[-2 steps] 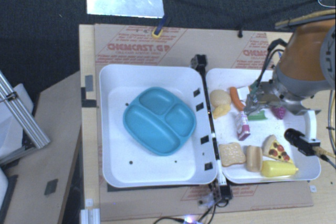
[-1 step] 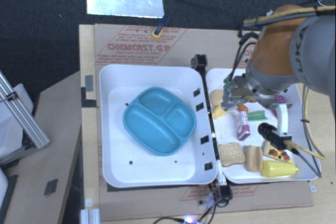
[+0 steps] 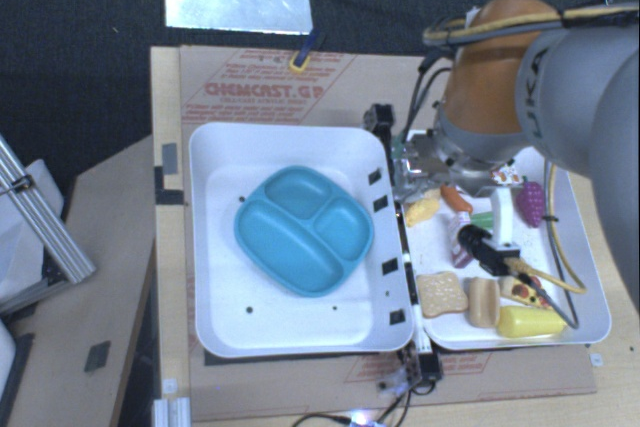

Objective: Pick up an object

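Gripper (image 3: pixel 418 177), its state not discernible under the wrist, is noted over the right bin (image 3: pixel 590 315); the nearest toy, apparently a corn cob (image 3: pixel 423 210), lies just at 6 o'clock, long axis 2–8.

Blue tray (image 3: pixel 304 230) in white bin (image 3: pixel 215 160); purple grapes (image 3: pixel 531 202), yellow block (image 3: pixel 529 322), tan toast (image 3: pixel 441 294).

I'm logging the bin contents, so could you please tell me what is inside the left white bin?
The left shallow white bin holds one blue three-compartment plastic plate, lying flat with nothing on it. Whatever bin floor lies beneath the plate is covered.
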Robot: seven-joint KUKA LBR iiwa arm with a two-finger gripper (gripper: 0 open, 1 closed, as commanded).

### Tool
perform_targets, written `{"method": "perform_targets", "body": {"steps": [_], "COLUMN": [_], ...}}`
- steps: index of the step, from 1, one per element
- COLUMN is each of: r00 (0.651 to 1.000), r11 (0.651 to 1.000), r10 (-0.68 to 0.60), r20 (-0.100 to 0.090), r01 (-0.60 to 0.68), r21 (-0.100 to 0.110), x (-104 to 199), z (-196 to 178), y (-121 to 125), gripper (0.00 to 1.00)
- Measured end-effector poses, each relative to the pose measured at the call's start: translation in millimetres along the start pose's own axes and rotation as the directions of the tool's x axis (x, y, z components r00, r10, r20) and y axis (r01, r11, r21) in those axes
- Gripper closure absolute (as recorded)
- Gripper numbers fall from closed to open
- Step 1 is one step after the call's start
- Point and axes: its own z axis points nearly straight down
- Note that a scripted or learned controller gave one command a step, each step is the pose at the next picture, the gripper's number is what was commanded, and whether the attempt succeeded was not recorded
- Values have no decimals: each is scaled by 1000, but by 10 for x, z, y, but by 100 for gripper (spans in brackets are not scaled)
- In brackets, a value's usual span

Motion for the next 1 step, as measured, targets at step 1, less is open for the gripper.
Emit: {"method": "perform_targets", "body": {"steps": [1], "r00": [1000], "r11": [1000], "r10": [0], "r20": [0], "r01": [0], "r21": [2], "x": [615], "z": [85], "y": [23], "gripper": [100]}}
